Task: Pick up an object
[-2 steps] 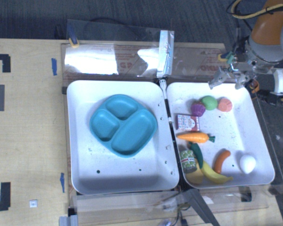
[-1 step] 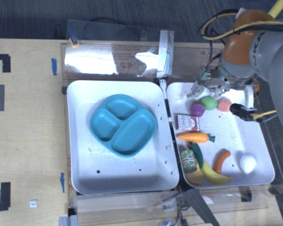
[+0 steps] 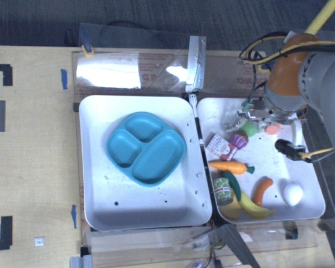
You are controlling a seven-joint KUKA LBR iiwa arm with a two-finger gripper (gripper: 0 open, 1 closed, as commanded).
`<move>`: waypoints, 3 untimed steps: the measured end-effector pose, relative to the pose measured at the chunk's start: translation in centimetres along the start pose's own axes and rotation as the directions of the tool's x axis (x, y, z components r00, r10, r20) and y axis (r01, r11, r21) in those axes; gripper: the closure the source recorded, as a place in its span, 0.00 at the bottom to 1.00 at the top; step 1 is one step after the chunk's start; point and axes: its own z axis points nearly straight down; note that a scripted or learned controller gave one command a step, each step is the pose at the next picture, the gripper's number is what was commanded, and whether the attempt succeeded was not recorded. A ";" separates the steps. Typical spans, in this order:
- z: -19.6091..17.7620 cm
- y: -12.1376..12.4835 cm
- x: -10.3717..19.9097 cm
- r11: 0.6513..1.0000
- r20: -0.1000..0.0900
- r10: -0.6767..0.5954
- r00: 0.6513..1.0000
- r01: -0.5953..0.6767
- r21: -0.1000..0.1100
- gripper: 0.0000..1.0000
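My gripper point(image 3: 250, 117) hangs over the back of the right bin point(image 3: 312, 175), reaching in from the right. Just below it lies a small green item point(image 3: 249, 130), touching or nearly touching it, and a salmon-pink piece point(image 3: 273, 129) sits to its right. A purple item point(image 3: 238, 141) and a pink-and-white packet point(image 3: 218, 145) lie a little nearer the front left. Further forward are an orange carrot point(image 3: 229, 167), a green can point(image 3: 223, 188), a yellow banana point(image 3: 247, 204), an orange sausage point(image 3: 261, 190) and a white egg point(image 3: 293, 195).
The left bin point(image 3: 95, 194) holds a blue divided plate point(image 3: 146, 148). A raised rim point(image 3: 199, 149) separates the two bins. A clear plastic sheet point(image 3: 134, 68) stands behind the left bin.
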 end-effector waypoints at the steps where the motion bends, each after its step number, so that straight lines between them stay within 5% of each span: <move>1: 0.0 1.0 4.1 1.000 -0.001 -0.007 1.000 0.007 -0.001 0.00; 2: -13.7 -1.3 7.2 0.990 0.000 -0.139 0.990 0.139 -0.003 0.00; 3: -9.4 -0.5 5.8 0.992 -0.003 -0.127 0.992 0.127 0.012 0.00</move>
